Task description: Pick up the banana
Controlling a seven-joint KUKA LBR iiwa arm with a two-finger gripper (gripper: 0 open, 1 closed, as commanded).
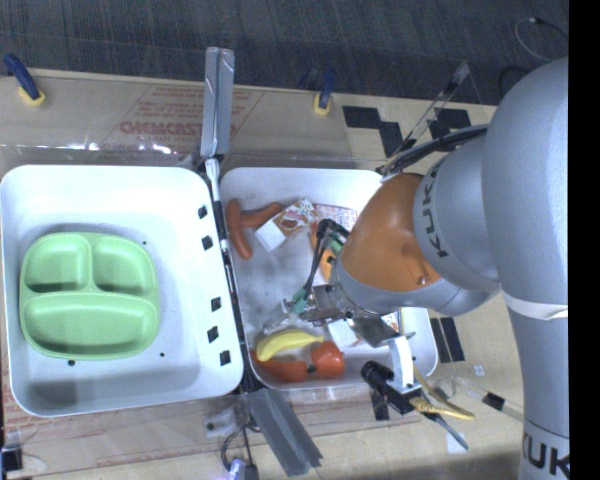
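The yellow banana [288, 343] lies near the front edge of the right bin [263, 286], resting against red round pieces [302, 365] just in front of it. My gripper [313, 305] hangs below the orange wrist band [385, 246], just above and slightly right of the banana. The wrist and its cabling hide the tip of the gripper, and I see nothing lifted off the bin floor.
A brown-orange sausage-shaped piece [244, 224] and a small printed packet [298, 217] lie at the back of the right bin. The left bin [180, 358] holds a green divided plate [88, 292]. A metal divider [218, 108] stands between the bins.
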